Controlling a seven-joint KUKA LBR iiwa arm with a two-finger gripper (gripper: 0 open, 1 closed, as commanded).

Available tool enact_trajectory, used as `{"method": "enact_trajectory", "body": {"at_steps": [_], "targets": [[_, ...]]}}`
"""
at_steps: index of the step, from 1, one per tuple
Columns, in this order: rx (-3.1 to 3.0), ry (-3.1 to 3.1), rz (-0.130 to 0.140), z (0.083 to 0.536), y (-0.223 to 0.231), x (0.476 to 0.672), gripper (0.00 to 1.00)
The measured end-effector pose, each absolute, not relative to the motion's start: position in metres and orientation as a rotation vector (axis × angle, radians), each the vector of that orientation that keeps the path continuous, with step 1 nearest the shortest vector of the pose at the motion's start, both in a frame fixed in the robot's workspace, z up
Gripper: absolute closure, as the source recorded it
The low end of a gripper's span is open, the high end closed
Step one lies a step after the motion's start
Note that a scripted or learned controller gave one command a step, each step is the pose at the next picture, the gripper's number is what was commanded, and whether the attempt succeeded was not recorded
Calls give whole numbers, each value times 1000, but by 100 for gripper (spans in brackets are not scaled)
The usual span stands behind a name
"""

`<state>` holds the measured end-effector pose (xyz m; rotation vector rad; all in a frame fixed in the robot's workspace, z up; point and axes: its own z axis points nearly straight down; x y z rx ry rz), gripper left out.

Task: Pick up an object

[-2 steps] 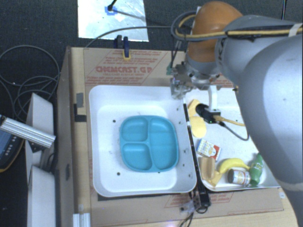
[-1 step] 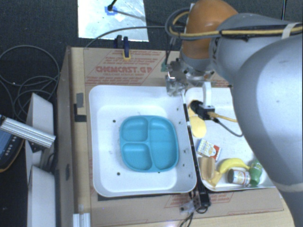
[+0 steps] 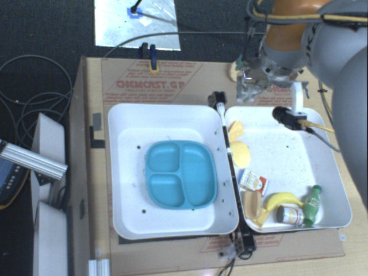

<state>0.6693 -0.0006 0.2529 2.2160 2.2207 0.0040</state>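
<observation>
My gripper (image 3: 249,91) hangs over the far left corner of the right bin (image 3: 322,154), above its back rim, with no object seen under it. Along the bin's left wall lie two pale yellow pieces (image 3: 239,152). Further forward is a small red and white packet (image 3: 253,181). At the front of the bin, a tan piece (image 3: 251,203), a banana (image 3: 282,200), a small jar (image 3: 289,215) and a green bottle (image 3: 312,203) sit close together.
The left bin (image 3: 126,154) holds a blue divided plate (image 3: 181,174). A black clip (image 3: 218,99) sits at the back of the wall between the bins. Cables and a metal rail (image 3: 31,160) lie left of the bench.
</observation>
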Motion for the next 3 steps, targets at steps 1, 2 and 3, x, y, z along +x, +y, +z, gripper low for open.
{"method": "enact_trajectory", "body": {"at_steps": [1,2,3], "targets": [[2216,2227,1,212,49,641,100],[2216,2227,3,201,95,669,100],[2215,2228,3,196,160,667,100]]}}
